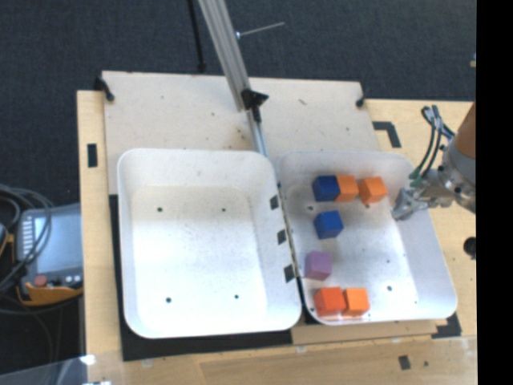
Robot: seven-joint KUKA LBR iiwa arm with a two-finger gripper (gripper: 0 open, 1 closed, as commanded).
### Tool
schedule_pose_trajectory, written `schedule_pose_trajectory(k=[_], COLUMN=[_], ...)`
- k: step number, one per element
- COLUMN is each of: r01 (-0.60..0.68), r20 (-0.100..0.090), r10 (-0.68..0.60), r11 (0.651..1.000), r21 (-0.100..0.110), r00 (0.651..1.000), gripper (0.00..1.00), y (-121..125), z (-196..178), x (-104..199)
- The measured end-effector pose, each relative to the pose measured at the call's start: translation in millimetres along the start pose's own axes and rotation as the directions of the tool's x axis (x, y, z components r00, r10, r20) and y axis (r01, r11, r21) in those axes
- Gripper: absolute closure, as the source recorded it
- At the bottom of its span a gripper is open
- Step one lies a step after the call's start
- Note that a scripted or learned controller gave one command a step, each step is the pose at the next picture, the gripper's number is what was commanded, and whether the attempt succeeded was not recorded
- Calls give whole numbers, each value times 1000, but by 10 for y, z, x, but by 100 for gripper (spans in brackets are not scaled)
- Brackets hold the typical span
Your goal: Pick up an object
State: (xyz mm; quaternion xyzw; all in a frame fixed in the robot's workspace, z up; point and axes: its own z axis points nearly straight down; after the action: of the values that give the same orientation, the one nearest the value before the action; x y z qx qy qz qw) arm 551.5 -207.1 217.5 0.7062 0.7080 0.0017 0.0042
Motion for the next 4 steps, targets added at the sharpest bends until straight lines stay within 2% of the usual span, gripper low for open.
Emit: schedule_pose_trajectory(k=[1,3,4], r01=[2,4,2], r20=[0,-4,-5], r10=[-2,-4,-2], r11=[1000,1000,1000], r21=[2,8,6], r00=[1000,1000,1000], gripper=[100,100,100], y=[19,83,119], z=[-511,-300,-358], x=[-16,1081,1655])
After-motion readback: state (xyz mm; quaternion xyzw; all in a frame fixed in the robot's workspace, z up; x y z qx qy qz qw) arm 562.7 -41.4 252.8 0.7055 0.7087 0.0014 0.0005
